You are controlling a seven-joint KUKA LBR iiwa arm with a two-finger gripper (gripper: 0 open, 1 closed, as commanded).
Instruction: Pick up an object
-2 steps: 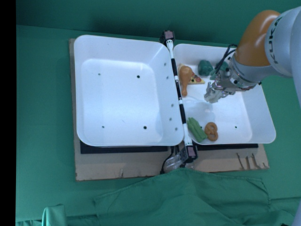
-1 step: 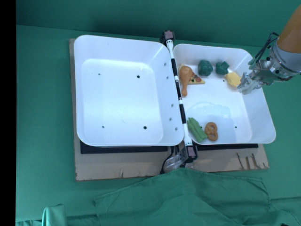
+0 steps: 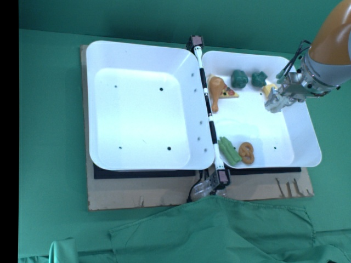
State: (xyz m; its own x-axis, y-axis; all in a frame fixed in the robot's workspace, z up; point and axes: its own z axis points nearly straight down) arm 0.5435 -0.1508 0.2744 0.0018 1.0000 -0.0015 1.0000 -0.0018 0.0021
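1. The claw (image 3: pixel 274 104) hangs low over the far right part of the right bin (image 3: pixel 307 147), the grey wrist and orange band rising out to the right behind it.
2. Just beside the claw, on its far-left side, sits a small yellow piece (image 3: pixel 268 89). It looks like the nearest thing to grab, almost touching the claw's tip from where I stand.
3. I cannot tell how the claw is set; its tip is a pale blur against the white bin, and nothing can be seen between its parts.
4. Too small to say which way the yellow piece's long axis runs.
5. Left of it, along the far wall, lie two dark green lumps (image 3: pixel 239 78) and (image 3: pixel 259 79), close together, the nearer one just beside the yellow piece. That crowding could foul a grasp there.
6. Further left, near the divider, an orange drumstick (image 3: pixel 216 90) lies with its long axis running roughly toward me, a little pizza slice (image 3: pixel 231 93) touching its side.
7. At the near end, well apart from the claw, a green pod (image 3: pixel 229 150) lies slantwise beside a brown pretzel (image 3: pixel 247 153).
8. The left bin (image 3: pixel 96 59) is well away from the arm.
9. My guess: the claw needs a small shift toward the far wall before closing.
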